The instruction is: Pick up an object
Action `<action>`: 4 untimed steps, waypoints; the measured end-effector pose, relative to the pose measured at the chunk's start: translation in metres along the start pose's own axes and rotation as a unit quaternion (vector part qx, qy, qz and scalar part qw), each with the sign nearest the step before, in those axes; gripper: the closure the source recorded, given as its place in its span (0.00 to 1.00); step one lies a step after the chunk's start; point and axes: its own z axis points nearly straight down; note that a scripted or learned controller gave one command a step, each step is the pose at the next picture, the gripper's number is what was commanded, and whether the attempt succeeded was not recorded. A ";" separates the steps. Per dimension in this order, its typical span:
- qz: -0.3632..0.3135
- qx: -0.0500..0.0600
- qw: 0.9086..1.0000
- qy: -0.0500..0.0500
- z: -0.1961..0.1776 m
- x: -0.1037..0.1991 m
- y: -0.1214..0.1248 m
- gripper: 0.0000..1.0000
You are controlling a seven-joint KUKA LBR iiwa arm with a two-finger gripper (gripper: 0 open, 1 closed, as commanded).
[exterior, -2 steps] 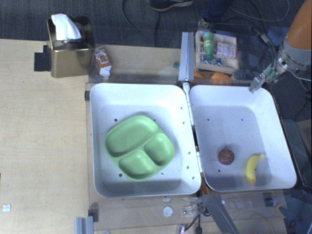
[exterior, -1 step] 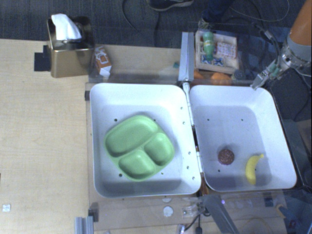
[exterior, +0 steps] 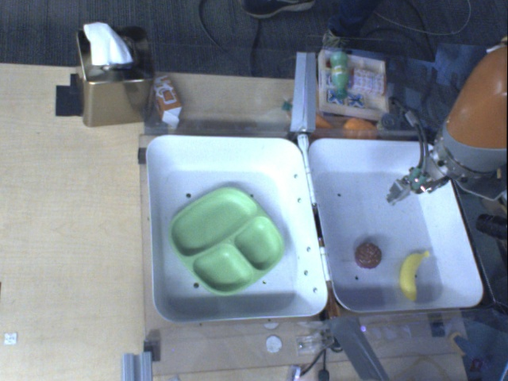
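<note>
Nearest in my right bin (exterior: 452,213) lie a banana (exterior: 409,274) and a brown ball (exterior: 367,254), apart. The left bin (exterior: 167,173) holds a green divided plate (exterior: 228,240). My gripper (exterior: 406,186) hovers farther back; its opening I cannot tell.

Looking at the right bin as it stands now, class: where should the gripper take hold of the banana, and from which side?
Grip the banana across its thick middle, coming straight down from above. It lies flat on the floor of the right bin, running near-to-far, so fingers should close left-right across its narrow width. The brown ball sits apart, leaving room.
</note>
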 end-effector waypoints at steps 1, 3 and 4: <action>0.005 0.000 1.000 -0.001 0.011 -0.027 -0.091 1.00; -0.337 -0.001 0.942 0.000 0.014 0.109 0.064 1.00; -0.339 -0.002 0.941 -0.003 -0.046 0.065 -0.031 1.00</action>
